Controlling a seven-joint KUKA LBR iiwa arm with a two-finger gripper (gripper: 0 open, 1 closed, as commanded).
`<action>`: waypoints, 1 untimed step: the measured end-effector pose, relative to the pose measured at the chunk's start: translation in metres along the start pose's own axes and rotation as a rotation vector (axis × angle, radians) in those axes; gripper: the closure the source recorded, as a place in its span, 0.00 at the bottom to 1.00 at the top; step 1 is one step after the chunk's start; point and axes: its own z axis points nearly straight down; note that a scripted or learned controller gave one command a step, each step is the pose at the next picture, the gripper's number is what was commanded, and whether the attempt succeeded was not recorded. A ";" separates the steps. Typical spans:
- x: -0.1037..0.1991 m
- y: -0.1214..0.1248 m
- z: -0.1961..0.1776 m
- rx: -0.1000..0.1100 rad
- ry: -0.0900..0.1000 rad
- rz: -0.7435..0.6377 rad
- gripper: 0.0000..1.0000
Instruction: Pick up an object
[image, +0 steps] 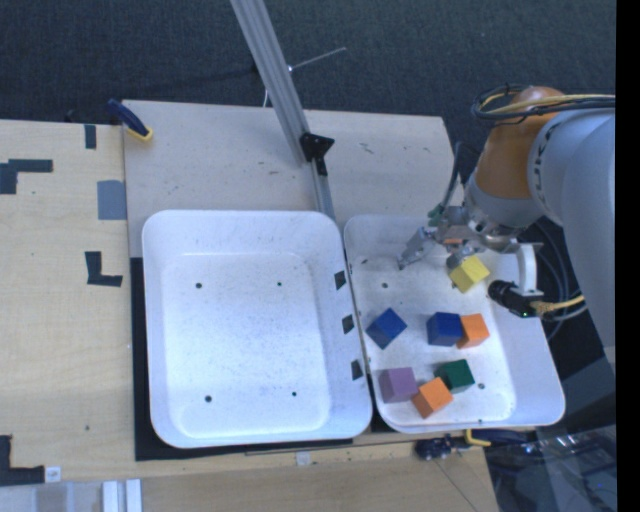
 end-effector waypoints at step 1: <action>0.001 0.001 -0.013 -0.005 0.000 -0.002 1.00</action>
